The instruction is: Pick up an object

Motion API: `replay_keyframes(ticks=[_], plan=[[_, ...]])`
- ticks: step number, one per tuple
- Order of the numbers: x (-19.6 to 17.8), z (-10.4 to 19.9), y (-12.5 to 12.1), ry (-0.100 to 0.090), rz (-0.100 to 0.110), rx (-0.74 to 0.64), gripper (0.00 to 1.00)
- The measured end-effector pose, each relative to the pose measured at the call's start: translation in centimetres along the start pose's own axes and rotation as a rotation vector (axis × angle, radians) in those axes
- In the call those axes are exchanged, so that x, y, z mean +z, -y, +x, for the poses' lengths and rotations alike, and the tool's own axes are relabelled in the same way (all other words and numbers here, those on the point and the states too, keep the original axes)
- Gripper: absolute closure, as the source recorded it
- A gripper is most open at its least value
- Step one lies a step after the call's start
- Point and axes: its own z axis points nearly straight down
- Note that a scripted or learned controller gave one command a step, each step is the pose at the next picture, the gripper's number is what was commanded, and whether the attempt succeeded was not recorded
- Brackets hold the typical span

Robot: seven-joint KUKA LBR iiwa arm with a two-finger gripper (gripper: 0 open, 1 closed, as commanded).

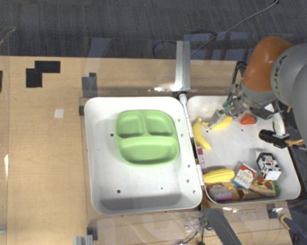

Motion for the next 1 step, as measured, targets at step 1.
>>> replay_keyframes(ticks=[1], plan=[[-0.97, 0.0, -0.08, -0.001, -0.001, 0.0, 1.0]])
